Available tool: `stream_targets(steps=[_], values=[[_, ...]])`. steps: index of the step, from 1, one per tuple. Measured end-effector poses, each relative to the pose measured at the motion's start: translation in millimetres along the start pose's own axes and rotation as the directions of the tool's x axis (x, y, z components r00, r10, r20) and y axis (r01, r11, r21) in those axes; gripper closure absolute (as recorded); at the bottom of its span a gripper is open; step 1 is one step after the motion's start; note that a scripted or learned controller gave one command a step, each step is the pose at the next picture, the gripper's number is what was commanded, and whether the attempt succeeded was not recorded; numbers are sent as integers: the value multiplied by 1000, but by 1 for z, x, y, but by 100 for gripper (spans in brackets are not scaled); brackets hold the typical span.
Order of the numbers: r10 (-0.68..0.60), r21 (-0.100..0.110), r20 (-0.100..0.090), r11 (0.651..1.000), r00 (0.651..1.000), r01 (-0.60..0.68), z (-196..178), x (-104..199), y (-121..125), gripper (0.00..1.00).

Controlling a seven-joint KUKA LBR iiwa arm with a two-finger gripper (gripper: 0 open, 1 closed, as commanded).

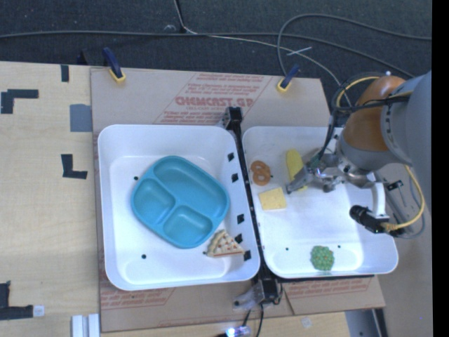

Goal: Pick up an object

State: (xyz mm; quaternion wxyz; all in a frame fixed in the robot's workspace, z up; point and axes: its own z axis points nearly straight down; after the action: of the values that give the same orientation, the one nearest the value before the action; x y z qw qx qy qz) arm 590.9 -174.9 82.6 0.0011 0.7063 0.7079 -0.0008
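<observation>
My gripper [306,179] hangs low in the right bin [351,258], its dark fingers spread just right of a yellow banana-like piece [294,163] and above-right of a yellow cheese square [273,199]. Nothing shows between the fingers. An orange pretzel [260,173] lies left of the banana piece, near the bin divider. A green broccoli floret [322,258] sits near the right bin's front wall. In the left bin [112,188] a blue divided plate [180,200] lies flat, with a waffle wedge [224,245] at its lower right.
The arm's grey wrist and orange band [372,121] lean in over the right bin's far right side, with cables looping around. Two clamps [114,67] hold the cardboard base at the back. Black clips line the divider between the bins.
</observation>
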Motion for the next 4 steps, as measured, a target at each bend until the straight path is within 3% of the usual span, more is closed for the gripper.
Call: stream_targets(steps=[1, 4], values=[[0, -4, 2, 1000, 1000, 0, -14, -1, 2, 100], [0, -5, -1, 1000, 1000, 0, -177, 12, 0, 100]])
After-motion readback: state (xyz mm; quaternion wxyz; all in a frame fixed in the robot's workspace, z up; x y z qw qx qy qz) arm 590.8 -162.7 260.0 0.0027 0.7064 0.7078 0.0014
